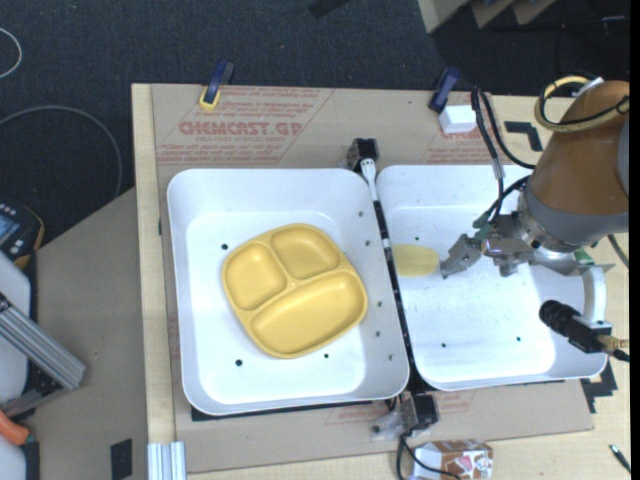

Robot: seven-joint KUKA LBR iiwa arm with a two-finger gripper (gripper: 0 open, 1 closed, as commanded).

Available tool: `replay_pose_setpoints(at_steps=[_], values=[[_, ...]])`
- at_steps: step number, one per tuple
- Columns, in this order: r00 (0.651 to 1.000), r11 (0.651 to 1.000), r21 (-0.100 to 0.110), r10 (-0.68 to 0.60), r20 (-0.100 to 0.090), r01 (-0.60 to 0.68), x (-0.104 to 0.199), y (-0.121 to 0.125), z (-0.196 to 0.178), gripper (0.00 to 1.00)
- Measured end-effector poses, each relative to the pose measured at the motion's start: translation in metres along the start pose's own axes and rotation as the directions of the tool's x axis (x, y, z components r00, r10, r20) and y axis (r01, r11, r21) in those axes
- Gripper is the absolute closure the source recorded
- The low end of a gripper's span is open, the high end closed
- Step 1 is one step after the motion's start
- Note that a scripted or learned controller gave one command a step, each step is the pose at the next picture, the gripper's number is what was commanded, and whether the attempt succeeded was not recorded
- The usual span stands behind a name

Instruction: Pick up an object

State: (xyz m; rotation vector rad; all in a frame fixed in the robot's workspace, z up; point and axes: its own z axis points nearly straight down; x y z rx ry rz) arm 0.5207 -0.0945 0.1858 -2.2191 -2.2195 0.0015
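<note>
The arm reaches in from three o'clock over the right bin (pixel 500 358), and its pincer (pixel 462 256) sits low near that bin's nine o'clock wall, its tips pointing toward a small pale yellow object (pixel 415 260) that lies on the bin floor just beside the divide between the two bins. The tips are just beside the object's three o'clock end; nothing sits between them, and whether the pincer is apart or together I cannot tell from this slant. In the left bin (pixel 200 368) a yellow divided plate (pixel 292 290) lies flat at the centre, well apart from the arm. The step in hand looks like the approach to a grasp on the small yellow object, with no pickup yet made. The next move would call for bringing the pincer over the object toward nine o'clock, descending so the tips straddle it, then closing and lifting, while keeping off the bin wall close by.
</note>
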Motion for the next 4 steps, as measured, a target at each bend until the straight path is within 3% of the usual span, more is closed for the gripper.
replay_pose_setpoints(at_steps=[1,2,3,4], values=[[1.000,1.000,-0.008,-0.005,0.000,0.005,0.046,-0.042,-0.071,0.00],[1.000,1.000,-0.022,-0.012,-0.004,0.012,0.132,-0.040,-0.211,0.00],[1.000,1.000,-0.007,-0.002,0.002,0.002,0.126,-0.041,-0.214,1.00],[1.000,1.000,0.001,-0.002,0.001,0.002,0.143,-0.042,-0.201,1.00]])
